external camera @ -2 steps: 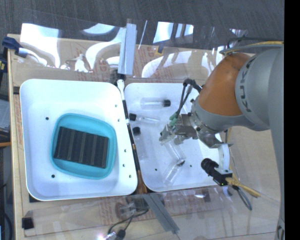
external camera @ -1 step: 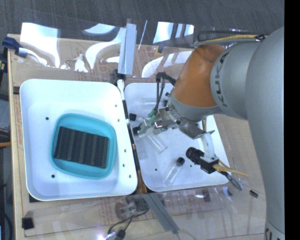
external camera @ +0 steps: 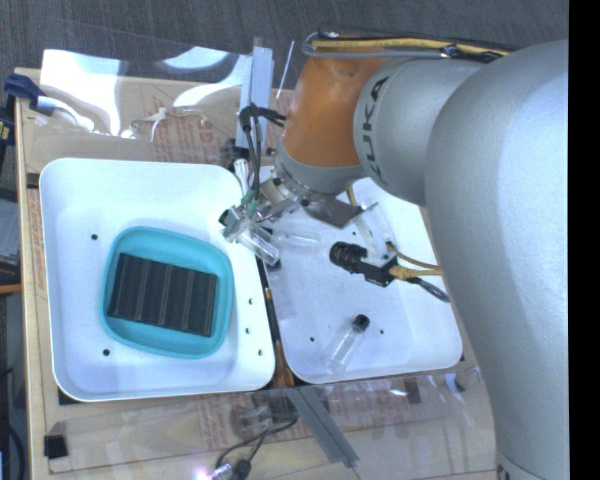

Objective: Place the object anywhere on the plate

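A light blue plate (external camera: pixel 166 291) with a dark ridged middle lies in the left white bin (external camera: pixel 70 198). A small clear vial with a black cap (external camera: pixel 348 340) lies on its side near the front of the right bin (external camera: pixel 420 343). My gripper (external camera: pixel 250 226) hangs over the seam between the two bins, just right of the plate's far right corner and well above-left of the vial. Glare and clutter around its tip hide what, if anything, is in it.
The grey arm with its orange band (external camera: pixel 325 118) covers most of the right bin. A black plug with a yellow cable (external camera: pixel 362 261) hangs over that bin. Tape and clear plastic lie on the bench behind the bins.
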`<action>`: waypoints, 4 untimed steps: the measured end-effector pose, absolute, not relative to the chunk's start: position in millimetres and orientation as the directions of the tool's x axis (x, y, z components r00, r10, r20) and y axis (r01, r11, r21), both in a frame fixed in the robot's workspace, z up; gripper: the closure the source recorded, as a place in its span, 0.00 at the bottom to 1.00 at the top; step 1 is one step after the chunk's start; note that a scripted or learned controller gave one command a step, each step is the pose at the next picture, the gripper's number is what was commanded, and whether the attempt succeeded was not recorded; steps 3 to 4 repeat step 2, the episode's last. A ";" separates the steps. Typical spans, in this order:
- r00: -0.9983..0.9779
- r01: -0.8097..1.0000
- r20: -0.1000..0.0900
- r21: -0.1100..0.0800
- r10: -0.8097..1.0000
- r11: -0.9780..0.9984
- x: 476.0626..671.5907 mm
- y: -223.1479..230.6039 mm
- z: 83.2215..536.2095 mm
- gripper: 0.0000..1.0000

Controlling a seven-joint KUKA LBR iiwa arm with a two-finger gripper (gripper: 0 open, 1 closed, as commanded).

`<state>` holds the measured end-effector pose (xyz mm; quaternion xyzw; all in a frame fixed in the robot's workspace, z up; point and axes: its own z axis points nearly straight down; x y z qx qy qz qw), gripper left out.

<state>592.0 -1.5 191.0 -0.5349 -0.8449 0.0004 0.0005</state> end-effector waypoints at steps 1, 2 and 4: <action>-0.461 0.887 0.001 -0.005 0.888 0.461 567.1 65.8 190.7 1.00; -0.460 0.888 0.001 -0.005 0.888 0.460 567.2 65.6 190.8 0.00; -0.460 0.888 0.001 -0.005 0.888 0.460 567.2 65.6 190.8 0.00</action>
